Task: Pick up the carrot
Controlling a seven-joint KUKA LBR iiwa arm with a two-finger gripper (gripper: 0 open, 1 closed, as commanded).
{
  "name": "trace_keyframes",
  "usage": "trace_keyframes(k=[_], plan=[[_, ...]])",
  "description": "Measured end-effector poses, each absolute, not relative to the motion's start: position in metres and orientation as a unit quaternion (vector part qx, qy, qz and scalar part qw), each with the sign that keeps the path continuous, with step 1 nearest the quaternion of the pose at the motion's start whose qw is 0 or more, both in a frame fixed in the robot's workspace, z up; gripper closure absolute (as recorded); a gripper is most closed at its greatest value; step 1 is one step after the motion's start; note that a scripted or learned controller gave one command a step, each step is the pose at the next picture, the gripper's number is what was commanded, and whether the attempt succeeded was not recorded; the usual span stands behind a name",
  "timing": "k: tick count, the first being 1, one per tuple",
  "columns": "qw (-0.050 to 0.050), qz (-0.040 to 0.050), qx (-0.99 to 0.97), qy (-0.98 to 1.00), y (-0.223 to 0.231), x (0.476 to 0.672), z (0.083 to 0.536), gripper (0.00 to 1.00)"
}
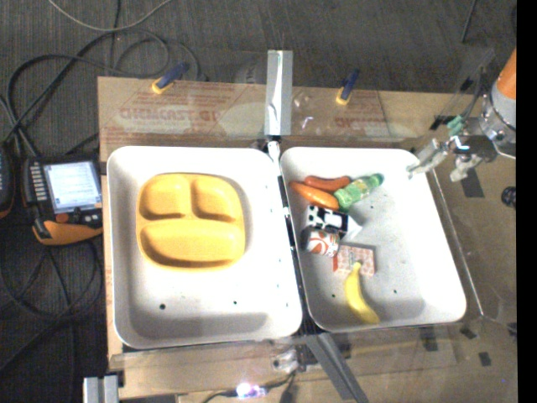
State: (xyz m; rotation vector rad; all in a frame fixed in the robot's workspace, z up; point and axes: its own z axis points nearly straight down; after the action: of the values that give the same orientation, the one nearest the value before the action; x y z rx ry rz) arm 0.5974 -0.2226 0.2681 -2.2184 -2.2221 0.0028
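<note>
The carrot (pixel 312 196) is a short orange piece lying in the upper left part of the right bin (pixel 436 267), under a red sausage (pixel 327 180) and touching a green bottle (pixel 359 189). My gripper (pixel 437 167) hovers over the bin's upper right corner, well to the right of the carrot. Its two pale fingers are spread apart and open, with nothing between them.
Below the carrot lie a black-and-white toy (pixel 325 218), a red-and-white can (pixel 320 242), a small red packet (pixel 355 259) and a banana (pixel 361 296). A yellow divided plate (pixel 193 219) sits in the left bin (pixel 126 309). The right bin's right half is bare.
</note>
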Motion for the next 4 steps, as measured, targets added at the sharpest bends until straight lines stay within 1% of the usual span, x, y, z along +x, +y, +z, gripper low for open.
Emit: trace_keyframes(k=[1, 2, 3, 4], plan=[[-0.001, 0.0015, -0.751, -0.660, -0.224, 0.555, 0.345, 0.00], [0.002, 0.0010, -0.753, -0.659, -0.195, 0.518, 0.192, 0.00], [0.000, 0.0010, -0.740, -0.673, -0.189, 0.513, 0.182, 0.00], [-0.008, -0.0011, -0.678, -0.735, -0.130, 0.563, 0.090, 0.00]])
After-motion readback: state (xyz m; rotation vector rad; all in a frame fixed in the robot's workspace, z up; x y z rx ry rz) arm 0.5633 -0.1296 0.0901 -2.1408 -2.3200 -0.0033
